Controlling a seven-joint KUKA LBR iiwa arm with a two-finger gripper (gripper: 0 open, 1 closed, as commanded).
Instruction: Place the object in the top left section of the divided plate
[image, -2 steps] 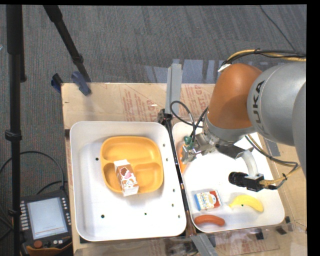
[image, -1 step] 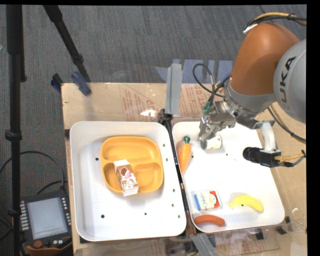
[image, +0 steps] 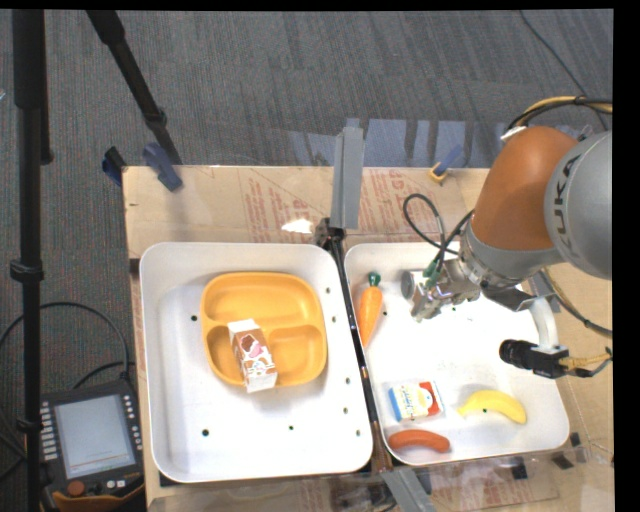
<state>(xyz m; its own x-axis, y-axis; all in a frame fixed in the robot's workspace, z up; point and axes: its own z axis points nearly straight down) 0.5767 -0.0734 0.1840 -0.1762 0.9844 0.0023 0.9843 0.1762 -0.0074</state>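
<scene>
Gripper (image: 428, 300), finger state impossible to tell, hangs right of carrot (image: 369, 312); carton (image: 253, 355) straddling plate (image: 263, 291) dividers could block placement.

carton (image: 252, 355) on divided plate (image: 265, 328) | claw (image: 428, 298) near carrot (image: 369, 310)

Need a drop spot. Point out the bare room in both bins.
Left bin: bare strip below the plate; the carton crowds the plate's lower sections. Right bin: bare middle, between carrot, box and banana. Crowded near the gripper.
</scene>
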